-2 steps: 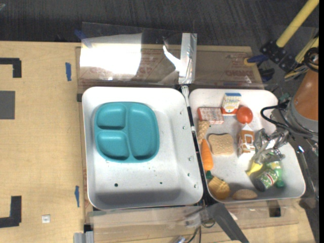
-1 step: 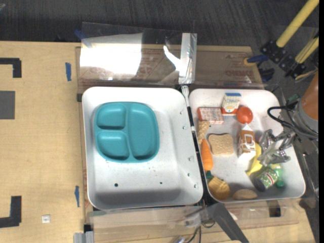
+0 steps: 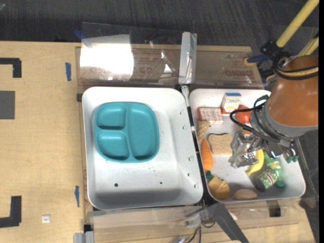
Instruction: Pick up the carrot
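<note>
2 white bins are sitting side by side; the carrot (image 3: 206, 155) is lying along the left wall of the right bin (image 3: 298, 185). The gripper (image 3: 242, 156) is hovering right of it, whether open or closed, I cannot tell.

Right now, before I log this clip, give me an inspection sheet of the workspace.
Surface: two white bins side by side, left bin and right bin, on a bench.
Job's things: carrot lies along the right bin's left wall, untouched.
Clutter: teal divided plate in the left bin; in the right bin a bread slice, small boxes, a green bottle and other toy food.
Grippers: gripper sits over the right bin's middle, to the right of the carrot.
Cables: black cable loops off the wrist.
Surroundings: clear plastic sheet behind the bins; dark floor.
</note>
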Controlling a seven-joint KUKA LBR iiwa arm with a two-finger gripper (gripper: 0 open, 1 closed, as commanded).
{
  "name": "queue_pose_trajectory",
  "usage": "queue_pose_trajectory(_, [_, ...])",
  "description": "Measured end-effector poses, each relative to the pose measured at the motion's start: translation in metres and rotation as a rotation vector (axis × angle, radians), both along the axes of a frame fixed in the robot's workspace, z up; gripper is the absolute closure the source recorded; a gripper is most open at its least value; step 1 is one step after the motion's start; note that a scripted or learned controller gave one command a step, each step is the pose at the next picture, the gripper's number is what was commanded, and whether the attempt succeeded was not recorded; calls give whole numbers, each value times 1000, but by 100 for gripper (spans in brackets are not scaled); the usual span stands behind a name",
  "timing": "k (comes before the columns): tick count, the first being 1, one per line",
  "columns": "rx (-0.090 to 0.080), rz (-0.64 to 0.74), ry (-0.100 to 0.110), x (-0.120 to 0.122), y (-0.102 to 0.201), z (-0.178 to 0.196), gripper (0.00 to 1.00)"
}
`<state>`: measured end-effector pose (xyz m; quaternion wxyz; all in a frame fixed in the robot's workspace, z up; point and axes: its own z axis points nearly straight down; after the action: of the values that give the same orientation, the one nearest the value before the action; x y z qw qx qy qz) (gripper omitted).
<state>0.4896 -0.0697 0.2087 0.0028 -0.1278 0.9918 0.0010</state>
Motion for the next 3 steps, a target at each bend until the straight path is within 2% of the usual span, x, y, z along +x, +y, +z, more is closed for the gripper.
queue_pose_trajectory(1, [-1,78,6,53,-68,-86,100])
queue_pose_trajectory(2, [-5,-5,-4,55,-127,-66,100])
queue_pose_trajectory(3, [-1,-234,-5,64,-59,-9,100])
